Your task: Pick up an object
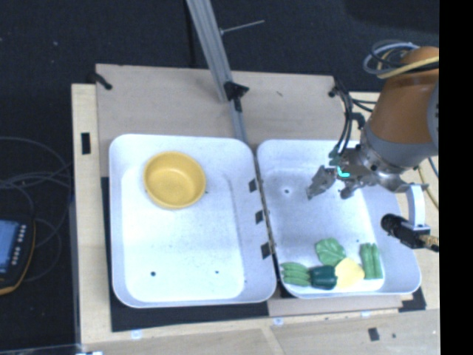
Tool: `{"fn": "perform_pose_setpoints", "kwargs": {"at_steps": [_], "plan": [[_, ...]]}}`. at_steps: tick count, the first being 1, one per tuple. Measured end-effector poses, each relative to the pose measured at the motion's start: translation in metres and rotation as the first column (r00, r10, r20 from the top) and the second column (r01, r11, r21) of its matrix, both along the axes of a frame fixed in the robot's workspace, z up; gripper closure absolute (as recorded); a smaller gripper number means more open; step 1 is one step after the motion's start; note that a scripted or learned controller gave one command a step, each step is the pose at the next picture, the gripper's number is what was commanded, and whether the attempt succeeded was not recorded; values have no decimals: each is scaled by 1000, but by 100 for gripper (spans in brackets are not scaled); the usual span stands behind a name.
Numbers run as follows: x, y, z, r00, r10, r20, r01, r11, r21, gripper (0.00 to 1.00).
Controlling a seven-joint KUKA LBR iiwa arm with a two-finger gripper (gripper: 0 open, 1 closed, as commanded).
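Over the right bin (295, 161), the gripper (334, 187) hangs spread wide and empty, so this looks like the approach step: next it must travel toward the green and yellow objects (332, 265) clustered at the bin's near edge.

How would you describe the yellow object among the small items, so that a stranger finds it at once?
Look at the right-hand shallow white bin, then at its near edge, where a cluster of small items lies. The rounded yellow object sits between the dark green piece and the upright green ribbed piece; it is the only yellow thing there.
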State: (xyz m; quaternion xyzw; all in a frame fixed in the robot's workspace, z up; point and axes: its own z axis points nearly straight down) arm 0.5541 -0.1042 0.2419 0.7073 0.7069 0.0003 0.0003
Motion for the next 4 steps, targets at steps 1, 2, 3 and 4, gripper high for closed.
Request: {"fn": "perform_pose_setpoints", "kwargs": {"at_steps": [1,2,3,4], "plan": [[0,0,0,1000,0,0,0,1000,0,0],[2,-11,-53,1000,-1,-5,1,1000,0,0],[2,-5,-97,1000,0,-4,0,1000,0,0],[1,-5,-143,1000,0,-3,0,1000,0,0]]}}
